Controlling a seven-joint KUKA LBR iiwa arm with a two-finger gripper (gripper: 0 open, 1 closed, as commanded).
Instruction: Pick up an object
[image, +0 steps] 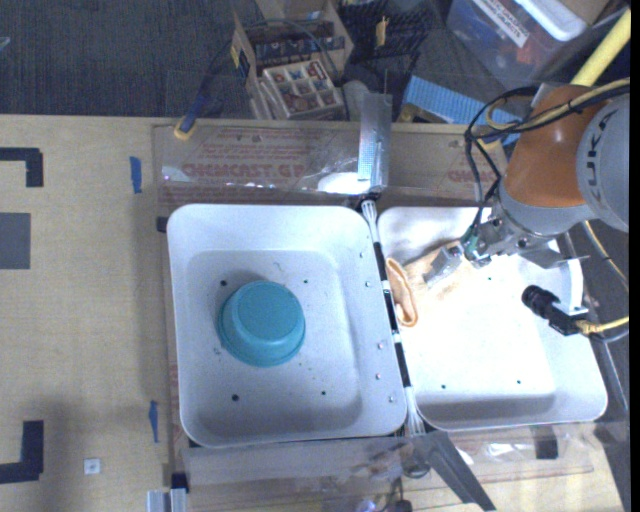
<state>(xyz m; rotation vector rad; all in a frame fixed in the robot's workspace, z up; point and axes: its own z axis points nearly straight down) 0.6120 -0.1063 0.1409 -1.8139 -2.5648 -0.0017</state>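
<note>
While the gripper (452, 258) hangs over the right bin's (500, 390) upper left, I can't tell its grip; an orange object (403, 292) lies beside it, a teal bowl (262, 321) mid-left bin (200, 250).

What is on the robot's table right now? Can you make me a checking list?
Surface: two white bins side by side, left bin, right bin, on a wooden bench.
Job's things: teal bowl upside down in the left bin; orange thing at the right bin's left wall.
Clutter: boxes behind the bins.
Claw: claw low in the right bin; grip unclear.
Cables: black cables by the arm.
Surroundings: dark floor.
</note>
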